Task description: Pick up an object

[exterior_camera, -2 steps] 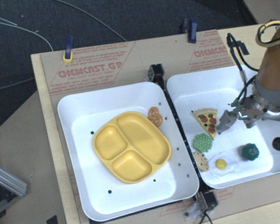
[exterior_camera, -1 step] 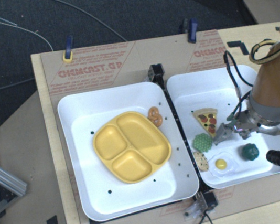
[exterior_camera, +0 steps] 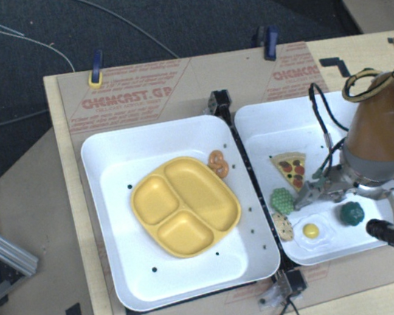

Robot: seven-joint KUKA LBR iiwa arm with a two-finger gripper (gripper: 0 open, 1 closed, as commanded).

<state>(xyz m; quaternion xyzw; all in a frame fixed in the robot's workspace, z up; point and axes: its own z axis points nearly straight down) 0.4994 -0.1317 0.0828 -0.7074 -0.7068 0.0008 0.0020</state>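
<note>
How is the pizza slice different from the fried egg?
The pizza slice is a triangle, while the fried egg is a roundish blob. The pizza slice is tan with red and green spots on top; the fried egg is white with one yellow yolk in the middle. The pizza slice lies nearer the far edge of the right bin, the fried egg nearer its front edge. Both are toy foods lying flat in that same bin.
</note>
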